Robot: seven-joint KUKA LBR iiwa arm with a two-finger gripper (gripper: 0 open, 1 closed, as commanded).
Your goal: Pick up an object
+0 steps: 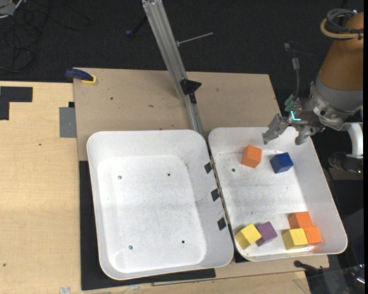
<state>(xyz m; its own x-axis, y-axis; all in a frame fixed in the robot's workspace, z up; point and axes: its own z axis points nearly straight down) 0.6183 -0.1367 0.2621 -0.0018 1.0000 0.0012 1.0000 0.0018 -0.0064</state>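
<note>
Hovering above right bin [331,225] far edge: end effector [288,132], fingers spread, holding nothing; orange cube [251,156] and blue cube [281,162] just below.

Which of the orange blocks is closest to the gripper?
The lone orange block beside the blue block, just below the open gripper. The other orange blocks sit at the right bin's near corner.

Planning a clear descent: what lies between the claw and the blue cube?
Nothing: in the camera view, only bare white bin floor separates the open claw from the blue cube.
</note>
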